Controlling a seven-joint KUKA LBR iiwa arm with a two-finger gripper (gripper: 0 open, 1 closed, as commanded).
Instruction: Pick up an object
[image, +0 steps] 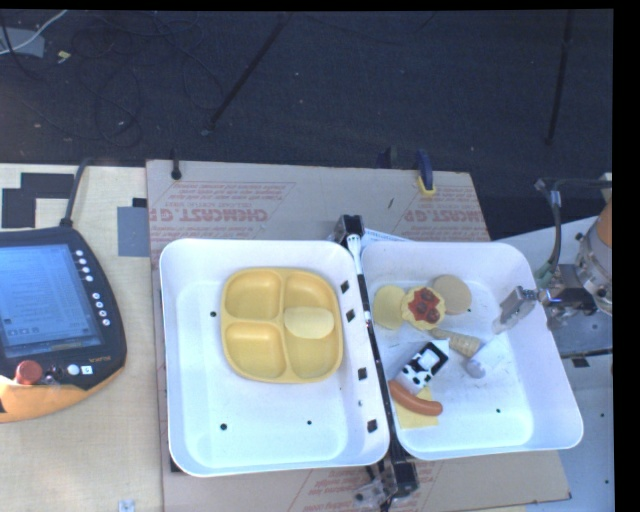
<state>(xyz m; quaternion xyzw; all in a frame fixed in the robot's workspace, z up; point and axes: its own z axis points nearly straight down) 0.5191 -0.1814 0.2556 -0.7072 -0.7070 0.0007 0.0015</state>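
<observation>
The right bin (520, 412) holds several small toys. A yellow piece with a red top (424, 305) lies beside a tan disc (452, 292). A black-and-white block (424, 364) sits mid-bin, with a sausage on a yellow slice (415, 402) near the front. A tan cone-like piece (462, 344) and a small grey piece (474, 368) lie to the right of them. My gripper (516, 307) hangs over the right side of this bin, just right of the cone and the tan disc, with nothing seen in it.
The left bin (200, 400) bears a yellow divided plate (255, 345) with a pale yellow disc (309, 322) in its upper right compartment. Cardboard (250, 205) lies under both bins. A control pendant (50, 310) rests at the far left.
</observation>
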